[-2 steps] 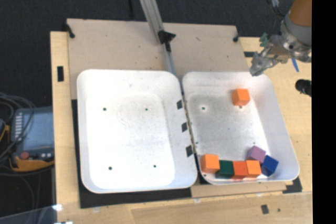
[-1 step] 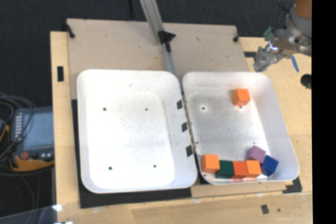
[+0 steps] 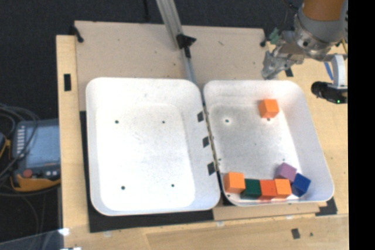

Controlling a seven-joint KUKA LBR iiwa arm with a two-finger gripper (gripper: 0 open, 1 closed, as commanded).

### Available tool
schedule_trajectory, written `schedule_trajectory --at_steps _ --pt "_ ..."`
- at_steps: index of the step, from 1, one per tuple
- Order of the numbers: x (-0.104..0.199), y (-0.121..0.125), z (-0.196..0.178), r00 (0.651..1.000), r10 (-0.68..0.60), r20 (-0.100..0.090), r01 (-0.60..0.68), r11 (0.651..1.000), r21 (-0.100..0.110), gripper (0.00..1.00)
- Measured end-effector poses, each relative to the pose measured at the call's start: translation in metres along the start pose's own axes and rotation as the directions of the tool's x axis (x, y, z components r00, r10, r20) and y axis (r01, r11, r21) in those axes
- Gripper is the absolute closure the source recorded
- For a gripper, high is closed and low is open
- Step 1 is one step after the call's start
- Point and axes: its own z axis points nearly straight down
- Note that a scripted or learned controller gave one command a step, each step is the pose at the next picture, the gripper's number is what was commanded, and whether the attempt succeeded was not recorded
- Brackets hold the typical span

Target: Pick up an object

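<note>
Orange cube [image 3: 269,108] sits alone in the far part of the right bin [image 3: 310,126], well apart from everything else, so to me it's the obvious one to go for. The rest of the blocks are jammed in a row along the near wall: another orange one [image 3: 235,181], a green one [image 3: 252,188], two more orange ones [image 3: 268,188] [image 3: 283,187], a purple one [image 3: 286,171] and a blue one [image 3: 300,184], all touching or nearly so. Left bin [image 3: 99,126] has no blocks in it.

End effector [image 3: 273,67] hangs just past the far rim of the right bin, over the table [image 3: 129,44], with nothing in it. Honestly can't tell from this angle if it's spread or closed, too small and cluttered.

So I'd say we're at the approach step, nothing grabbed yet. Next move probably needs the arm to come nearward over that lone cube, line up on it and drop straight down. The cube has free space on all sides, which should help; the packed row looks way harder to get into.
</note>
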Motion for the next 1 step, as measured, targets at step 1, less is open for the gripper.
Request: schedule_trajectory --at_steps 1 --pt "0.0539 -0.0056 -0.0030 1.000 0.000 0.000 0.000 1.000 0.000 1.00"
